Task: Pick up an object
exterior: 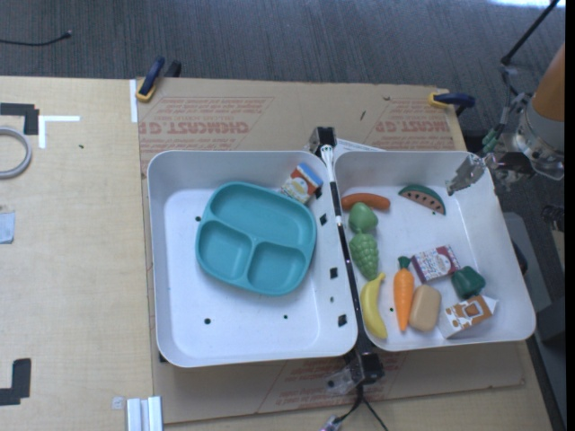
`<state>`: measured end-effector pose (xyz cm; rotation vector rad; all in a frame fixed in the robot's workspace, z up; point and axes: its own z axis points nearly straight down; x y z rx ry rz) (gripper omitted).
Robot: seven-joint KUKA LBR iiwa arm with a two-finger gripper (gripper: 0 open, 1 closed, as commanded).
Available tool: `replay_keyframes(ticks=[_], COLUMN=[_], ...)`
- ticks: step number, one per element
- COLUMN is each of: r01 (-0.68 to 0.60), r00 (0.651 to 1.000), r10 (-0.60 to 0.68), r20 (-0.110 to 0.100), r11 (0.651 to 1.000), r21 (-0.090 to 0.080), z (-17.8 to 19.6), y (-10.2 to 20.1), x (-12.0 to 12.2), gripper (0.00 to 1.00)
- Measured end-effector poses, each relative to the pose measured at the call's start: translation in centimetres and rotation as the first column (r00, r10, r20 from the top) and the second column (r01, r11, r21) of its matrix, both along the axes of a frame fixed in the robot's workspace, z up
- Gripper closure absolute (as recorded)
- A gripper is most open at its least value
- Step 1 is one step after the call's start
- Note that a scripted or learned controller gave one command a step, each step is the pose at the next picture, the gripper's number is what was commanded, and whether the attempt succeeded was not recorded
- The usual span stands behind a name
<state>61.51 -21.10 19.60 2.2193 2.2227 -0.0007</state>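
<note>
Reaching in from the right, the arm [548,106] hangs over the right bin's [503,214] far right corner. Its gripper [469,173] is too blurred to tell how open; nothing shows between its fingers. Nearest lies a watermelon slice [422,198], green-rinded, near the sausage [366,201].

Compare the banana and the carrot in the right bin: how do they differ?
Colour: the banana is yellow; the carrot is orange with a green top.
Shape: the banana curves; the carrot is straight and tapers to a point.
Place: the banana lies along the right bin's left wall, below the green grapes; the carrot lies just to its right, beside a tan block.
Shared: both are toy foods lying flat, lengthwise up the view.
</note>
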Motion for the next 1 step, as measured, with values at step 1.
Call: replay_keyframes(ticks=[1], r01=[0.004], r00=[1.0], r10=[-0.004], r20=[0.0], r11=[1.0], r21=[0.0], z=[-10.38], y=[5.47], x=[-9.48], gripper=[0.0])
